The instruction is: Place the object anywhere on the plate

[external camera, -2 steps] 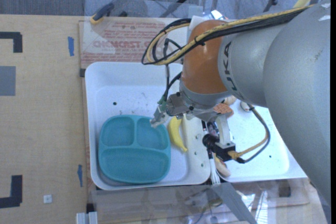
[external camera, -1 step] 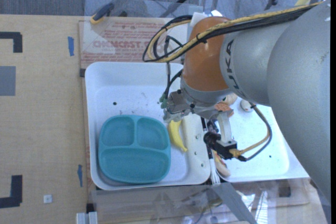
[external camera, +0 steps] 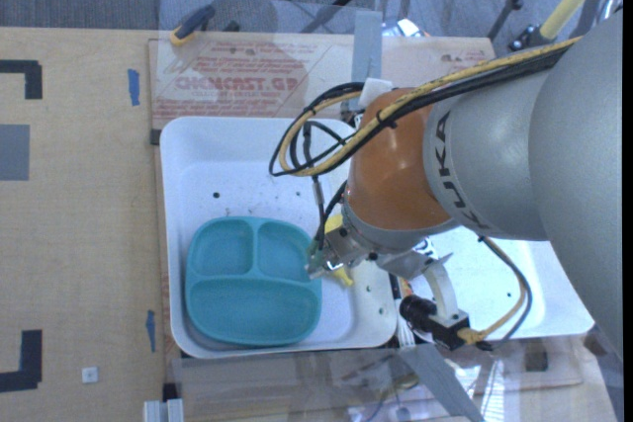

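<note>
A teal divided plate [external camera: 255, 284] sat in the left white bin [external camera: 198, 153], just left of the gripper [external camera: 326, 262], which hung at its right rim. Something small and yellow-green [external camera: 341, 274] showed there, seemingly the object, positioned for release. The grip itself could not be made out.

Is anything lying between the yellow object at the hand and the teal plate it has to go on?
Nothing visible stands in the way. The hand sits at the right edge of the teal plate, with the yellow object beside it. The plate's three compartments look bare, and no other item lies in the left bin between them.
</note>
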### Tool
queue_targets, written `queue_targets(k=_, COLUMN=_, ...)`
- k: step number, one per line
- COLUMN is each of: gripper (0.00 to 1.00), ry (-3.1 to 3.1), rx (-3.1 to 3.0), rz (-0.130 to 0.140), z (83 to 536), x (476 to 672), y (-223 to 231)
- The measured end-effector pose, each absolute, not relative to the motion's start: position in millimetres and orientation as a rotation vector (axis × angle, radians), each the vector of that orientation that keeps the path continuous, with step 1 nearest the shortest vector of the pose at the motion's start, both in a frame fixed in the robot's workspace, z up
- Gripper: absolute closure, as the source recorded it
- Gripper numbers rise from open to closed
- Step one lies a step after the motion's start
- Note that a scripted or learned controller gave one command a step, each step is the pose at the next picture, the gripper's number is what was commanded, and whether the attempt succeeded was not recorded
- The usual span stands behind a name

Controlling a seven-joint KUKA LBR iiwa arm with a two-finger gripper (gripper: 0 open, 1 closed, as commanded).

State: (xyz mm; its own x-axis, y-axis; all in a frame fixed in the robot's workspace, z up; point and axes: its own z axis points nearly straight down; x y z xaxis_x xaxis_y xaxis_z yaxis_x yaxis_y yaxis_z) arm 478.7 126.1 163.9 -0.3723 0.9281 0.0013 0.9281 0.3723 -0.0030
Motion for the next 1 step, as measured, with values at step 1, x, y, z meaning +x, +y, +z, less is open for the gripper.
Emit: queue_targets(k=1, gripper=1.00, ry=-2.795, rx=-1.446, rz=-0.003, z=122.4, x=502.7, y=189.6)
